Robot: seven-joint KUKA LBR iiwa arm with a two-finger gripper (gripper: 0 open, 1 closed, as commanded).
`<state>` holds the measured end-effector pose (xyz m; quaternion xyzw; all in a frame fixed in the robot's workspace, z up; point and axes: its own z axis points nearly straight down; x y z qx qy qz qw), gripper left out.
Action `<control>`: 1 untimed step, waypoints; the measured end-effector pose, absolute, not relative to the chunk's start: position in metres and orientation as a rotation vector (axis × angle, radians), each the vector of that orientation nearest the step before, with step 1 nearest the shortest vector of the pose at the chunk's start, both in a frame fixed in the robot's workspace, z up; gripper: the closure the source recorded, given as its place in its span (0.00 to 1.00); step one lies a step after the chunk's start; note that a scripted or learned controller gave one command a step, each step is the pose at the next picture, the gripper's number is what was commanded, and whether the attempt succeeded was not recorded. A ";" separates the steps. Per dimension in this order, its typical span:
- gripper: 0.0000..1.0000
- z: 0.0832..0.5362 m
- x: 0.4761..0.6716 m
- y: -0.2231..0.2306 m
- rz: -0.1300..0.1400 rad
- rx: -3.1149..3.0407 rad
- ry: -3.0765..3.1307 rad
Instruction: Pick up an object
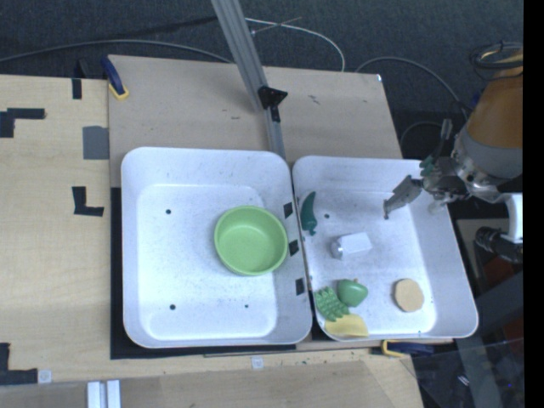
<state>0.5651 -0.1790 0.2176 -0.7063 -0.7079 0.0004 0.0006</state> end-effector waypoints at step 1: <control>0.00 0.218 0.565 -0.179 0.001 -2.218 -2.223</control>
